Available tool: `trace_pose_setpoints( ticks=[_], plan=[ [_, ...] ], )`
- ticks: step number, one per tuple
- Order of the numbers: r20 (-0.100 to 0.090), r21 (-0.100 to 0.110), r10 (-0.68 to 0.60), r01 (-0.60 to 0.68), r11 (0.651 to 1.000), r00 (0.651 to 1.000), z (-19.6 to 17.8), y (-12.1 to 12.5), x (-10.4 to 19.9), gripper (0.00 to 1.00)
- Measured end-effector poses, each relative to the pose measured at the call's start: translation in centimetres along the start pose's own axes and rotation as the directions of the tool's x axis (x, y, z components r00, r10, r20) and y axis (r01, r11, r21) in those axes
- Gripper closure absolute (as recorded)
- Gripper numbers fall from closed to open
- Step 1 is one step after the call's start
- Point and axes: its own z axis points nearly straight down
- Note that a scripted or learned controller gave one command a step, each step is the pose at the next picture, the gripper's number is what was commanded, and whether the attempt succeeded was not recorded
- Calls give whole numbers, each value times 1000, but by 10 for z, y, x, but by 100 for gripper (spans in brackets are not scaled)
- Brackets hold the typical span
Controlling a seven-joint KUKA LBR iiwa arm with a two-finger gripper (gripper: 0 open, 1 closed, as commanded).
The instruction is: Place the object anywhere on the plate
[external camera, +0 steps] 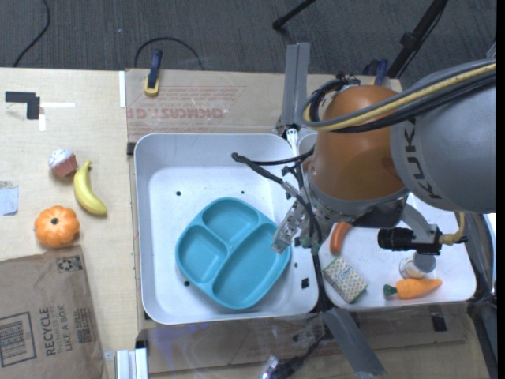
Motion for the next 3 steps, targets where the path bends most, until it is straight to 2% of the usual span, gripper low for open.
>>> trace_pose_setpoints(
  ticks=[1, 2, 3],
  plan=[
    [3, -1, -401, 401, 916, 916, -10, 28, 21, 100],
    [4, -1, -251, 251, 968, 968, -235, 31, 26, 100],
    [3, -1, -182, 182, 983, 983, -165, 53, 40, 100]
  ],
)
